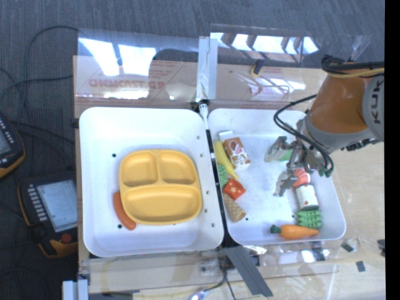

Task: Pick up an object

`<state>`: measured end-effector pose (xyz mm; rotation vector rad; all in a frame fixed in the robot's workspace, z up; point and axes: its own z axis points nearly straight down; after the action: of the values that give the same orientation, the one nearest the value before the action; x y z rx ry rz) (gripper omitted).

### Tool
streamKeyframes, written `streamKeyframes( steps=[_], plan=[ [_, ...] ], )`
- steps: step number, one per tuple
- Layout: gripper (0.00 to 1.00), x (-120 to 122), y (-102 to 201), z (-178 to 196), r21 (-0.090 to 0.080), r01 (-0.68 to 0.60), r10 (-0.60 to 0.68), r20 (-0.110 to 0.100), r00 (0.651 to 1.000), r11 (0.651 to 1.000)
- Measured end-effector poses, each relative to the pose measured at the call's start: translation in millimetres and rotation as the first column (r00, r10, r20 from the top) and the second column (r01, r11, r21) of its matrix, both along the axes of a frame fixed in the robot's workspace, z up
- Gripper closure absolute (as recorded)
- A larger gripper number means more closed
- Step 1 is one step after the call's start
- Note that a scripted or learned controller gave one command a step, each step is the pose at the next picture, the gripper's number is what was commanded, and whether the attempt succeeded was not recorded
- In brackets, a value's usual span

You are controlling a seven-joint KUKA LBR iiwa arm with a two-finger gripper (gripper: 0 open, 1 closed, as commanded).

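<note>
Clutter fills the right bin (334,227) — a carrot (295,231) and green toy (309,217) at its near edge, a banana (224,157), carton (237,152) and red piece (233,188) along the left wall. The gripper (282,166) hangs over mid-bin, fingers spread, nothing between them. The white bottle (306,194) lies just beside it — long axis near-to-far, red cap pointing away from the carrot.

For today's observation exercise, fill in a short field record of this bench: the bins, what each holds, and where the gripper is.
left bin: yellow divided tray, orange sausage-shaped toy at the tray's left edge
right bin: toy carrot, small white bottle, green toy, toy food along the left wall
gripper: open, over right bin, beside the bottle, holding nothing
</note>
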<state>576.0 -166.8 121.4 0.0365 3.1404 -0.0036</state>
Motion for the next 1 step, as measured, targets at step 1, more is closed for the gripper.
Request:
streamKeyframes(
  steps=[1],
  plan=[
    [0.0, 29.9, -39.9, -29.4, -0.001, 0.023, -0.023, 0.006, 1.0, 1.0]
  ],
)
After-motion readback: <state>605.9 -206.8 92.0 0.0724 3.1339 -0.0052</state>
